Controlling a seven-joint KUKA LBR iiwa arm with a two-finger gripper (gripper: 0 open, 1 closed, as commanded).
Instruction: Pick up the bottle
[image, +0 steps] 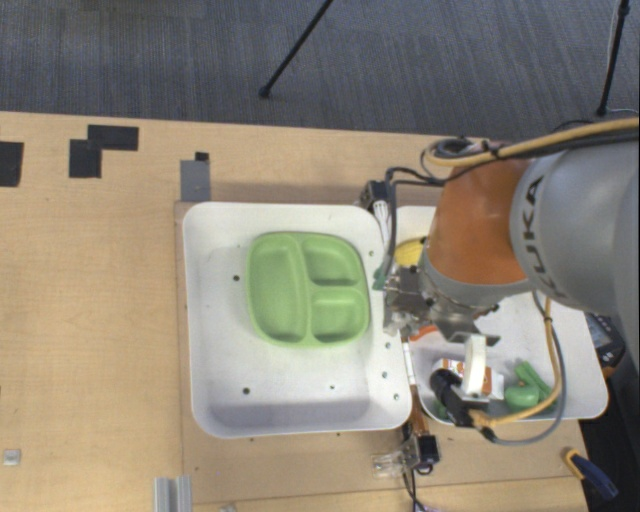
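Gripper (402, 310) low at right bin (580, 395) edge

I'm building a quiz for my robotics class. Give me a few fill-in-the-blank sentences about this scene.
1. The divided plate is coloured ____.
2. The plate lies in the ____ bin of the camera view.
3. The plate has ____ compartments.
4. The band above the arm's wrist is coloured ____.

Missing words: green; left; three; orange
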